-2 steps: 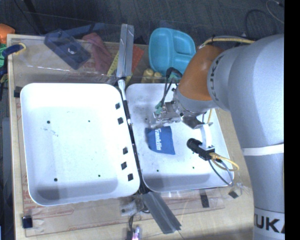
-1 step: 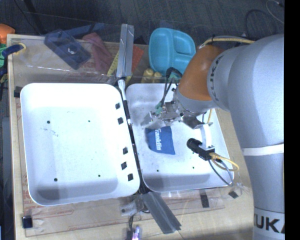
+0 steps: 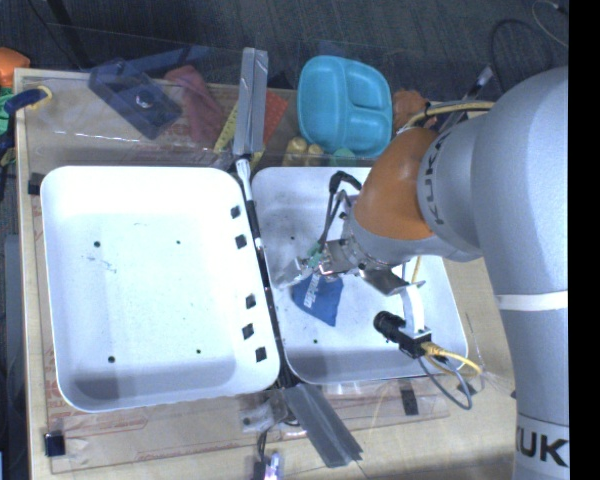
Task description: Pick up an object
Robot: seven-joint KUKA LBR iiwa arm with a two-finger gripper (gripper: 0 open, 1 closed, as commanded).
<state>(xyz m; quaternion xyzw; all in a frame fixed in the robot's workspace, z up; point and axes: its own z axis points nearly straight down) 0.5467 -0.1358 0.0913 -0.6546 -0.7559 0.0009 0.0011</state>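
A blue object (image 3: pixel 318 298) lies in the right bin (image 3: pixel 280 203), near its middle, directly beneath the gripper (image 3: pixel 320 265). The grey arm (image 3: pixel 500 188) with its orange band reaches in from the right. Whether the gripper is grasping or released cannot be told. The left bin (image 3: pixel 70 268) sits alongside.

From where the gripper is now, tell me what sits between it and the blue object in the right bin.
Nothing visible does. The gripper hangs directly over the blue object in the right bin, and no other item lies between them. The view does not settle whether they touch.
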